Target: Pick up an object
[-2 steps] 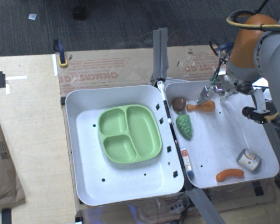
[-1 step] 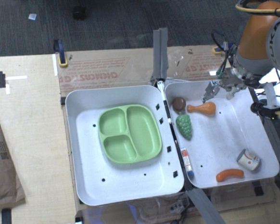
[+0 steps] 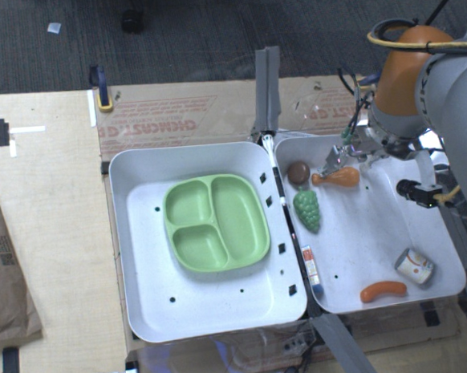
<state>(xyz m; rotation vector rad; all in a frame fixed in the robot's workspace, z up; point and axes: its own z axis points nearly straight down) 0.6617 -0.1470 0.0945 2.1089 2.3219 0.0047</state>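
A paper bag (image 3: pixel 2 268) lies at the near left of the desk (image 3: pixel 49 196), partly cut off by the frame edge. Two white bins sit side by side: the left bin (image 3: pixel 147 309) carries a green divided plate (image 3: pixel 218 221) near its centre, tilted slightly. In the right bin (image 3: pixel 358 236), nearest the viewer, an orange sausage (image 3: pixel 383 291) lies close to the near wall, with a small white can (image 3: pixel 414 266) just to its right, resting on its side. A thin white and red tube (image 3: pixel 310 266) lies along the bin's left wall. Farther in, a green bunch of grapes (image 3: pixel 307 210) rests near the left wall, and beyond it a brown round ball (image 3: pixel 298 172) sits close to the far left corner. Just right of the ball lies an orange drumstick (image 3: pixel 339 178), its thin end pointing left. The gripper (image 3: pixel 334 162) hangs at the far side of the right bin, right over the drumstick's narrow end; how far its fingers are apart cannot be told, and nothing is plainly seen between them. The grey arm (image 3: pixel 443 85) with its orange band reaches in from the right. Brown cardboard (image 3: pixel 180 117) lies on the desk beyond the bins.
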